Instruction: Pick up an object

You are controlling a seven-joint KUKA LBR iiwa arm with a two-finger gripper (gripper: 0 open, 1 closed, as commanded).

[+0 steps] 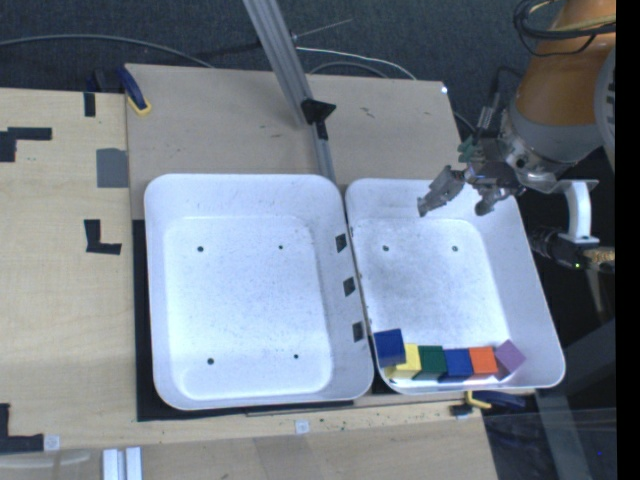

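Down at the near edge of the right bin (530, 268), a row of small blocks sits packed against the wall: a blue block (388, 345) at the left end, riding a little higher than its neighbours, a yellow block (406, 364) just under and beside it, then a green block (431, 359), a second blue block (458, 362), an orange block (482, 359) and a purple block (509, 355) tilted at the right end, nearest the bin's corner. They look to be touching one another in a line.

The gripper (462, 196) hangs over the far edge of that same bin, well apart from the row. Its jaws stand spread, two grey fingers splayed with a clear gap between them, nothing in it. The grey arm with its orange band (565, 68) comes in from beyond the bin's far right corner.

The left bin (240, 183) lies right alongside, the two rims touching, with small dark clips (349, 286) along the seam. Both bins rest on the bench (210, 118). A slanted metal rail (280, 48) rises from just beyond the seam's far end. A blue-and-yellow clamp (134, 90) sits on the bench's far left corner, and another (490, 400) lies just in front of the right bin, below the blocks.
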